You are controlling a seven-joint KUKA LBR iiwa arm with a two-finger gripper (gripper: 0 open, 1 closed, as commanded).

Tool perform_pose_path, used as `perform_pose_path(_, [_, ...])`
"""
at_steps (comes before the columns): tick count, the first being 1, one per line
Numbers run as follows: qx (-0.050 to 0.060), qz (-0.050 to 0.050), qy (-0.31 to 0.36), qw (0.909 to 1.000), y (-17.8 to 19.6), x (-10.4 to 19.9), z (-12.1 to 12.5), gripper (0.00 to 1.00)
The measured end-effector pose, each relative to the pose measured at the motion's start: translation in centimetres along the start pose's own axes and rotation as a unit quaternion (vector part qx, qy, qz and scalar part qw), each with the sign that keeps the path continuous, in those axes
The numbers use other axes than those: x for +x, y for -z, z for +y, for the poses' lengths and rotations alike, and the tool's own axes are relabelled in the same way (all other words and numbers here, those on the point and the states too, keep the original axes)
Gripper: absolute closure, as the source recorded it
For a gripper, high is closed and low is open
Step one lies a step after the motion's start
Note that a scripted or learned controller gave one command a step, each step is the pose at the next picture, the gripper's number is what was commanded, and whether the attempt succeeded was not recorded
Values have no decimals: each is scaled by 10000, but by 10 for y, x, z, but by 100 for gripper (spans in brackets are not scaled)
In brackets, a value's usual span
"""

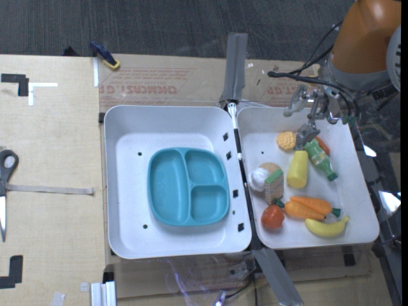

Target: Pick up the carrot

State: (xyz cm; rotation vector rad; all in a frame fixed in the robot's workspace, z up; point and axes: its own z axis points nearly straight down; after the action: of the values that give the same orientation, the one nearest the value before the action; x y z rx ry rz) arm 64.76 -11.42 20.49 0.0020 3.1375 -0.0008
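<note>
Carrot (309, 206) lies well below the end effector (308, 131), whose finger state I cannot tell; crowded neighbours risk a wrong grab.

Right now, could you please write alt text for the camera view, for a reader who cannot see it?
The arm's gripper hovers at the back of the right bin, above a green bottle, while the carrot lies near the front beside a banana and tomato. The left bin holds a blue divided plate.
</note>
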Motion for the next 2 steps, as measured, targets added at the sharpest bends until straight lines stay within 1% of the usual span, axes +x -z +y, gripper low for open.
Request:
perform_pose_path(1, [3, -6, -18, 10000, -111, -12, 1, 0])
perform_pose_path(2, [10, -42, -9, 10000, -100, -14, 1, 100])
